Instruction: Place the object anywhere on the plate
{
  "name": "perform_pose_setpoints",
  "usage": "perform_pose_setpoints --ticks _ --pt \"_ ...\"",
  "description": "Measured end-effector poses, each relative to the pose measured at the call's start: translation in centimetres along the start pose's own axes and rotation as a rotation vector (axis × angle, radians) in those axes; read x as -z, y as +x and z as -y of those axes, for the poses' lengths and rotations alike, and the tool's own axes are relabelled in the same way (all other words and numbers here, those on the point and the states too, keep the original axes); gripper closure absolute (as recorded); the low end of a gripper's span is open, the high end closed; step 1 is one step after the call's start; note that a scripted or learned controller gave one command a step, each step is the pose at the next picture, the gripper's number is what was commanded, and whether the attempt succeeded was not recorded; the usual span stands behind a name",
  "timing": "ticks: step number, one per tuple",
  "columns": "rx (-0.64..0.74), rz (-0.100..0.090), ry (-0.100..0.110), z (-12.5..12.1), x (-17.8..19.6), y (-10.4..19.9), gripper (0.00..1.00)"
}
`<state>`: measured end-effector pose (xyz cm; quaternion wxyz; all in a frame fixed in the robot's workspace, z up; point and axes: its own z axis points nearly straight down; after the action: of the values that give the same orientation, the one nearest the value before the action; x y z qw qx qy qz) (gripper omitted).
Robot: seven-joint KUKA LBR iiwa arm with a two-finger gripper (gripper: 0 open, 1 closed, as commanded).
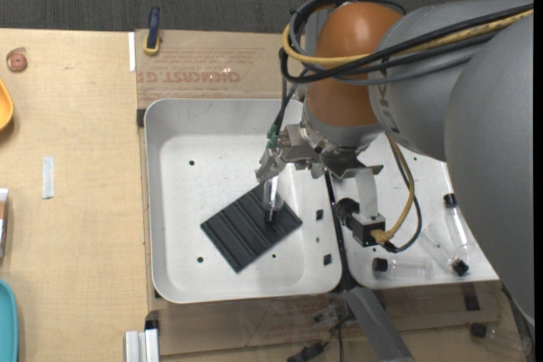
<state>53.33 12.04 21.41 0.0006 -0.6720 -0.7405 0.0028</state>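
One black ribbed plate (249, 228) lies flat on the floor of the left bin (170, 182), in its near half, turned diagonally so one corner points to the near side. One gripper (271, 214) points down at it, with its tip over the plate's far-right edge, at or just above the surface. I cannot tell contact, and I cannot tell whether the gripper is open or closed or whether it grips anything.

Two small black bits lie on the same bin floor right of the plate. One (320, 214) is just off its right corner. The other (327, 258) is nearer, by the right wall. Both are apart from the plate.

There is one arm. Its grey body (475, 97) comes in from the right and covers much of the right bin (479, 271). Its orange band (348, 55) sits over the far end of the wall shared by the two bins, and the wrist drops from there down and left into the left bin.

There are two bins, side by side and touching. Two clear tubes with black ends lie in the right bin. One (455, 233) runs near to far by the arm. The other (411, 269) lies left to right along the near wall.

One cardboard sheet (212, 72) lies beyond the left bin, with one blue clamp (153, 23) at its far-left corner. The wooden bench top (76, 225) is left of the bins and bears one small pale strip (47, 178).
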Motion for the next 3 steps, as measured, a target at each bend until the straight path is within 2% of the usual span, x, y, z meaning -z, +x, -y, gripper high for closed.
perform_pose_setpoints --ticks 1,2,3 --pt "-0.001 0.003 0.004 0.0 0.7 -0.1 1.00" --pt "-0.001 0.003 0.004 0.0 0.7 -0.1 0.00" --pt "0.795 0.001 -0.006 1.3 16.9 6.0 0.00"
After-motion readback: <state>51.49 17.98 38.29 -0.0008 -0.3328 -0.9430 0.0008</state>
